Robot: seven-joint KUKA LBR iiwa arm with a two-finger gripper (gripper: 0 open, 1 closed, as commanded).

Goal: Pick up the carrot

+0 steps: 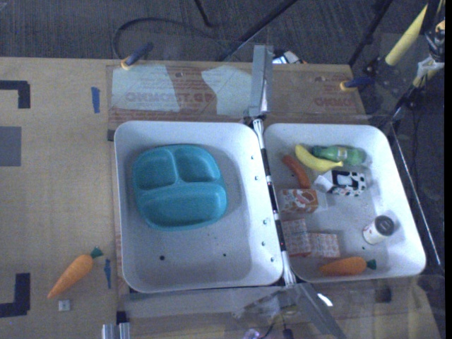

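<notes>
Two white bins sit side by side on the worktop (56, 210). The left bin (141, 260) carries a teal divided plate (180, 186); the right bin (402, 253) is the crowded one. The carrot (344, 265) lies flat along that bin's near wall, at about six o'clock within it, its long axis running nearly nine-to-three, orange tip toward nine and green top toward three. Just at its eleven o'clock are two flat snack packets (311, 242), near but seemingly not touching; a small capped jar (379, 229) stands at its one o'clock. Toward twelve o'clock lie a banana (316, 161), a green bottle (340, 154) and a small cow-patterned carton (349, 182).

A second carrot (71, 274) rests out on the bare worktop, at about eight o'clock from the left bin, tilted with its green end up toward one o'clock.

I cannot tell the end effector's state from where I stand. As the arm enters from three o'clock, I'd judge the bin carrot far the nearer target, best closed upon across its width, with the near wall crowding it.
</notes>
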